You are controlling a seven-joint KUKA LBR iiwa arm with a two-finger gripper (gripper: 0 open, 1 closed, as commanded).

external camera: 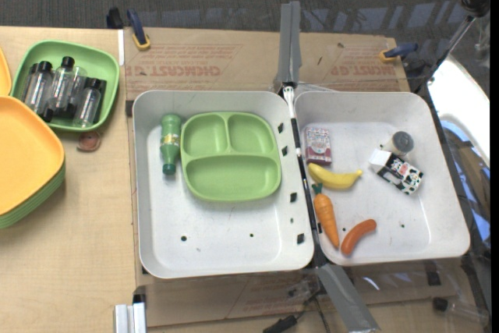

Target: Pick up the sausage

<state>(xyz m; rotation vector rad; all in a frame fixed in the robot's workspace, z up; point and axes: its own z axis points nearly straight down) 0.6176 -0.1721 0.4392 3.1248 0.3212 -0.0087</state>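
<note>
The sausage (358,235) is a short reddish-orange link lying at a slant near the front of the right bin (409,226). An orange carrot (326,216) lies just to its left, close to it but apart from it. Bare bin floor lies to the sausage's right and behind it.
In the right bin a banana (335,177), a pink packet (317,144), a white and black box (398,170) and a grey disc (402,141) lie farther back. The left bin (218,238) holds a green divided plate (231,156) and a green bottle (170,142). A green tray of bottles (66,86) and orange plates (27,160) sit on the bench at left.
</note>
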